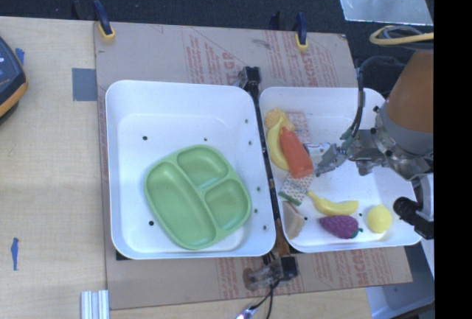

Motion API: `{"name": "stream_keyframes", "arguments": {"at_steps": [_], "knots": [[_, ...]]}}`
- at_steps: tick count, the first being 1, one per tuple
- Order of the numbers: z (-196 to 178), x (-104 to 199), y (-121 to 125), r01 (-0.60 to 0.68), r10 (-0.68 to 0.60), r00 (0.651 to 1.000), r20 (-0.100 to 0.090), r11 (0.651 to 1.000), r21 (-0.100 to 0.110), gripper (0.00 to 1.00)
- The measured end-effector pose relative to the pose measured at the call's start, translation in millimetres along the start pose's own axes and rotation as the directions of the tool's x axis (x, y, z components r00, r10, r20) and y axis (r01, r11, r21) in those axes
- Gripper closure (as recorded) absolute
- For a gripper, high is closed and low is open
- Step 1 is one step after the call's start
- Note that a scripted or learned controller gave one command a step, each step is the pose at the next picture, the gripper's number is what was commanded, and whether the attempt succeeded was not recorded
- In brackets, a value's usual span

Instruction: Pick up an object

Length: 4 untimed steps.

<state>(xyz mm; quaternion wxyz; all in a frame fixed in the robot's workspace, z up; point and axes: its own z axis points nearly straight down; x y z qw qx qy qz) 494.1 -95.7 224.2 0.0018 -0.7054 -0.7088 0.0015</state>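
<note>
**Gripper low over the right bin, nothing in it yet**

The gripper [330, 160] sits low in the right bin [335, 100], just beside the orange carrot [296, 152]. Its fingers look slightly parted, and nothing shows between them — no grasp yet.

The nearest candidate is the carrot, which lies on a yellow banana [275, 139] near the bin's left wall. To do this step well, I judge the fingers should straddle the carrot across its narrow width and close on its middle, not its tapered end. The banana under it may shift or come up too, so a square, centred grip matters. The wall close by leaves little room on that side.

Right bin: carrot and banana at the left, a small patterned piece [293, 192] below them, a beige wedge [293, 222] at the lower left, a second banana [333, 204], a purple fruit [339, 226] and a lemon [378, 218] along the near edge.

Left bin [125, 100]: a green tray [196, 196] with three compartments — it holds nothing that I can see.
</note>
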Motion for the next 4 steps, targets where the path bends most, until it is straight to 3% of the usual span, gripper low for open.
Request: {"name": "stream_keyframes", "arguments": {"at_steps": [1, 2, 3, 4], "knots": [[33, 22, 73, 0.001, -0.001, 1.000, 0.002, 1.000, -0.001, 0.00], [123, -6, 108, -0.001, 0.001, 1.000, 0.003, 1.000, -0.005, 0.00], [114, -7, 107, 0.002, -0.002, 1.000, 0.003, 1.000, 0.000, 1.00], [32, 56, 88, 0.000, 0.000, 1.000, 0.001, 1.000, -0.002, 1.00]]}}
